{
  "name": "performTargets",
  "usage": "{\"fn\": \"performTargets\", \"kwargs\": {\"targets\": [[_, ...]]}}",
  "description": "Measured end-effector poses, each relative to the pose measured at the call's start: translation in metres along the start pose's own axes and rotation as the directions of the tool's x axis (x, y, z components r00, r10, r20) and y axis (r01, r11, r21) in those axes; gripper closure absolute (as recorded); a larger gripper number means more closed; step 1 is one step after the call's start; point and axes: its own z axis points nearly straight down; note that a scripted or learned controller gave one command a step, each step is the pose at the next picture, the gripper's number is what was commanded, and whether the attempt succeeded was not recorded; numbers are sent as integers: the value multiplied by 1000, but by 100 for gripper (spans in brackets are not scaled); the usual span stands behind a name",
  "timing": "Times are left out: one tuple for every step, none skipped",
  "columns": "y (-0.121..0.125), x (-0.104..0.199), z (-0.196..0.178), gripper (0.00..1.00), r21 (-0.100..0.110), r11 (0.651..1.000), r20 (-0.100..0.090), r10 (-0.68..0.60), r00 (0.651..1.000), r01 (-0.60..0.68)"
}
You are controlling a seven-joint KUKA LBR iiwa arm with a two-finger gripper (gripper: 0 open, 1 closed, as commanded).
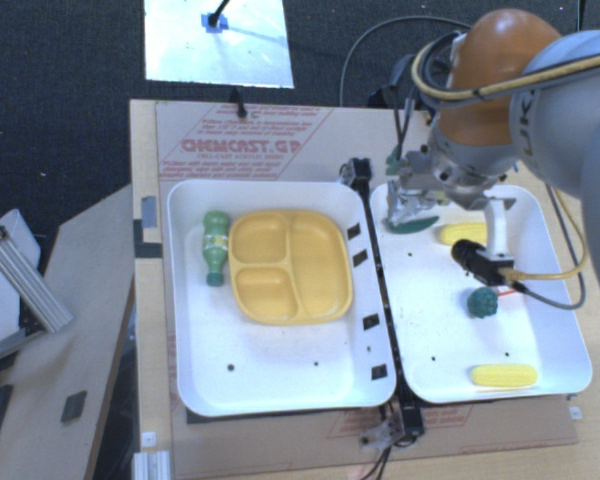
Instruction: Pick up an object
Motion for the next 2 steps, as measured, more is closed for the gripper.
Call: {"fn": "performTargets", "kwargs": {"targets": [[-1,51,-3,100,-1,1000,0,-1,1000,1],[-18,94,1,100,1,1000,0,1,1000,-1]]}}
